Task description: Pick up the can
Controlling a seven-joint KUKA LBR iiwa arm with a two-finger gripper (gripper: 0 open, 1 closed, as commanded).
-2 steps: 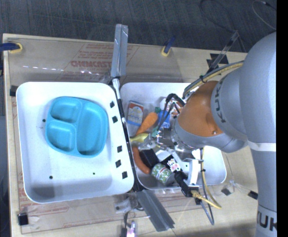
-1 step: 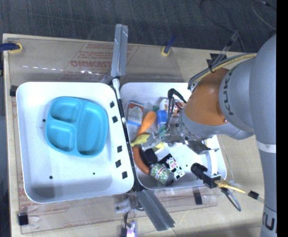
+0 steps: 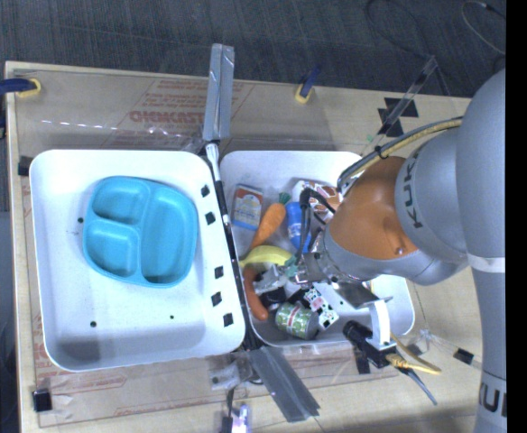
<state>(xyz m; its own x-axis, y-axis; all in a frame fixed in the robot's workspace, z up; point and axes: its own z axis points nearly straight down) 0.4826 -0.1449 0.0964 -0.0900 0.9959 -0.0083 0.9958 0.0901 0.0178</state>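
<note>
We find the can (image 3: 297, 319) lying on its side near the front wall of the right bin (image 3: 272, 165), green-labelled, with its round end turned toward the bin's left; the gripper (image 3: 310, 298) sits just above and to the right of it, close enough that we cannot tell whether a finger touches the can; whether the jaws are wide, narrow or closed on anything, we cannot tell, since the wrist and the orange band hide most of them.

The first risk, as we judge it, is the can's shape; a cylinder on its side will roll if one finger lands off its middle, and it could slip toward the bin's front wall, out of a clean grasp.

The second risk is the clutter; a red item (image 3: 255, 296) lies just to the can's left, a banana (image 3: 265, 256) sits above that, and a carrot (image 3: 270, 223) beyond; a closing finger could catch the red item along with the can, or pinch it instead.

The third is the wall itself; the can is near the bin's front edge, so a finger coming down on that side may strike the rim or have no room to pass.

Well apart, in the left bin (image 3: 51, 269), rests a blue divided plate (image 3: 141, 231); we see no danger to it.
</note>
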